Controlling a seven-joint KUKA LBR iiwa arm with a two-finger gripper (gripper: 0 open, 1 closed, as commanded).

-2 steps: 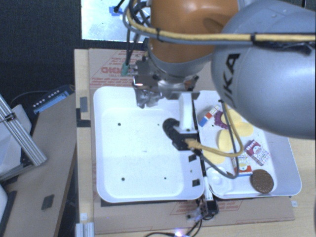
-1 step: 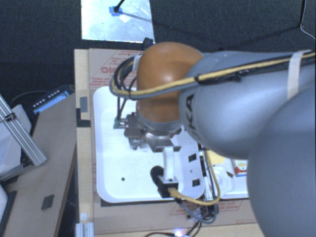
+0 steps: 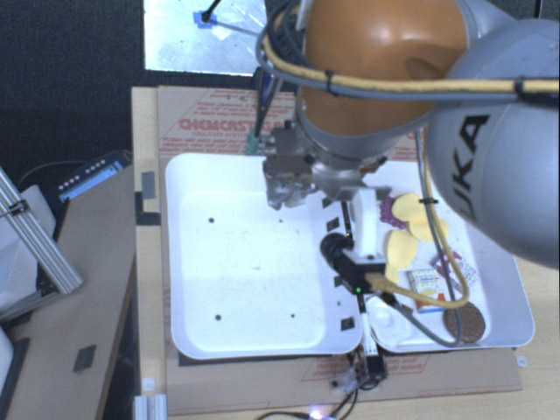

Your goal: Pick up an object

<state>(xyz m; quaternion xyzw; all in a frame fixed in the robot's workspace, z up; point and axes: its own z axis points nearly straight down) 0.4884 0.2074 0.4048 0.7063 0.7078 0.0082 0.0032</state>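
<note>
Currently: arm poised over the bins, nothing seen gripped.
Pincer is placed above the left bin; its opening cannot be told. Yellow objects are located rightward, in the right bin.

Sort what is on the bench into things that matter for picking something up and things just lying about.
For the job:
- gripper
- yellow pieces
- brown disc
- small packet
- right bin

Lying about:
- left bin
- cardboard sheet
- metal plate
</note>
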